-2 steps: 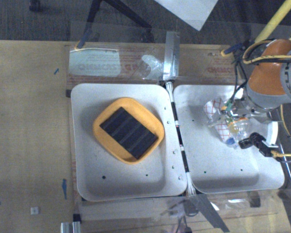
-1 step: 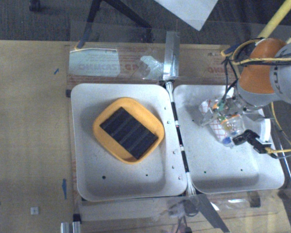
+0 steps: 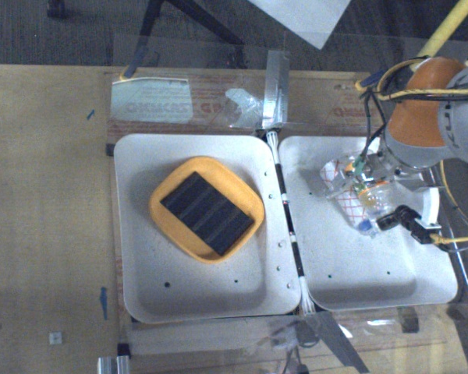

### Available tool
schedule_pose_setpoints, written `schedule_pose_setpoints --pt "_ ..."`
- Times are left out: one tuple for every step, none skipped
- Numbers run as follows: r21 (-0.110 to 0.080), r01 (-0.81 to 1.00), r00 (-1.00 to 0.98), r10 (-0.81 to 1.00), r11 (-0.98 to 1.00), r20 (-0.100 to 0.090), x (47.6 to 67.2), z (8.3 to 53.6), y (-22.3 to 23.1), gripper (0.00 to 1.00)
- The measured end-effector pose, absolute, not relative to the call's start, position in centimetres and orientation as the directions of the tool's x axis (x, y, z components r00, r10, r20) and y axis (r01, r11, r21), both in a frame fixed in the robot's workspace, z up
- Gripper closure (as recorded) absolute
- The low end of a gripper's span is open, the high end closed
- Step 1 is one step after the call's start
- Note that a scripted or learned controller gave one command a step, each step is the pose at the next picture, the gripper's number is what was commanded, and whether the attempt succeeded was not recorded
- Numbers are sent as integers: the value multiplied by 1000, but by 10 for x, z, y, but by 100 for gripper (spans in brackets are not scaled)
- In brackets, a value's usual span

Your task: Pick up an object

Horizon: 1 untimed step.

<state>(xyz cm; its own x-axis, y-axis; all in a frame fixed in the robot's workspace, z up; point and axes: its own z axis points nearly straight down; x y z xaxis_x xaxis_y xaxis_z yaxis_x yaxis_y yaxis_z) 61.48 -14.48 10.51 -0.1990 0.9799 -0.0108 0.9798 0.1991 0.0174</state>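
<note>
Camera view, fixed overhead, slanted. Grey arm with an orange band (image 3: pixel 418 120) reached in from the right over the right shallow white bin (image 3: pixel 421 287). Gripper (image 3: pixel 366 179) sat low over the upper middle of that bin, directly above or against a crumpled clear plastic item with red line markings (image 3: pixel 347 197). Contact could not be confirmed: the wrist body and the item's transparency hid the meeting point. Whether the gripper was open or closed could not be read either, so no hold is recorded.

The clear plastic item appeared to rest on the bin floor, near the divide between the bins and well apart from the near wall. It was the only loose thing made out in the right bin, hence the likely target.

Left shallow white bin (image 3: pixel 132 209) held a rounded orange tray-like object with a dark ribbed panel on top (image 3: pixel 207 209), lying flat and skewed near the centre, far from the gripper.

Progress judgement: approach done, gripper at the candidate. Secure closure and lift clear of the bin remained; neither was shown. Thin, crinkly plastic likely to slip or deform.
</note>
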Motion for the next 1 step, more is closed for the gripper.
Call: schedule_pose_setpoints --pt "3 894 -449 894 449 -3 668 208 -79 100"
